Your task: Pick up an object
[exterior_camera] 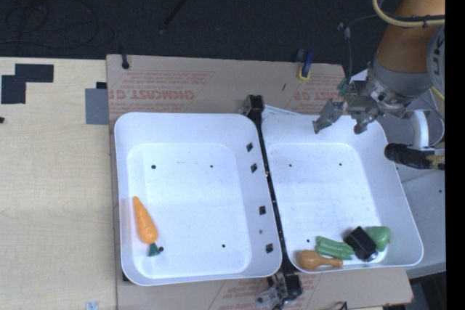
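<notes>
A: Two white bins side by side: left bin (182,128), right bin (327,156). Arm (407,33) over the right bin's far corner.

B: Gripper (343,120) spread wide, holding nothing.

A: Nearest pile well apart, toward the near edge: black block (360,243), green pods (333,247), orange pear shape (317,260) lying crosswise.

B: Carrot (144,221) farther, left bin, pointing away.

Even overhead light, bright white bins (185,128) slightly glaring, dark background, mild softness throughout.
</notes>
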`<state>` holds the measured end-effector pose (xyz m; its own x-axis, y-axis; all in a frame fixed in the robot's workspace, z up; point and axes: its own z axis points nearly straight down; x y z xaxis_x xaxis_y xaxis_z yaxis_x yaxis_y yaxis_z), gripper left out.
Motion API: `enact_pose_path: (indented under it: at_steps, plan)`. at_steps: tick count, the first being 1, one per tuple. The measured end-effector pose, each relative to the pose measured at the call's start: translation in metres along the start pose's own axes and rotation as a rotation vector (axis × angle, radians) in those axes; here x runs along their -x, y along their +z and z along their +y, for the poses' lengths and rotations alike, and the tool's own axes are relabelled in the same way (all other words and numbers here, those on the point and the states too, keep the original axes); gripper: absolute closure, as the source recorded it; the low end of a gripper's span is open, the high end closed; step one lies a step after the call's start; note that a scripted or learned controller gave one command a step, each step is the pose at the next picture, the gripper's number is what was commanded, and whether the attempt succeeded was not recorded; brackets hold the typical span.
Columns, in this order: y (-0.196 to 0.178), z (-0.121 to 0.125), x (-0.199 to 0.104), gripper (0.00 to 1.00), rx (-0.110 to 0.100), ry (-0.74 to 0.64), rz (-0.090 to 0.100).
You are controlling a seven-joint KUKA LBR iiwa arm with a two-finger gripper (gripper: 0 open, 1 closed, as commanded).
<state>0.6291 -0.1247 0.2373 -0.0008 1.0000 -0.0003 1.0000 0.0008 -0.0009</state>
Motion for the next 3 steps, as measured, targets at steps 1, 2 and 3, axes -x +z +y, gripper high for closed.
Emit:
enact_pose_path:
  at_steps: [1,2,3]
  plan:
    - [0.158,0.013,-0.026,0.00,-0.004,-0.001,0.001]
    - [0.140,0.014,-0.023,1.00,-0.002,0.004,0.001]
    - [0.140,0.014,-0.023,0.00,-0.002,0.005,0.001]
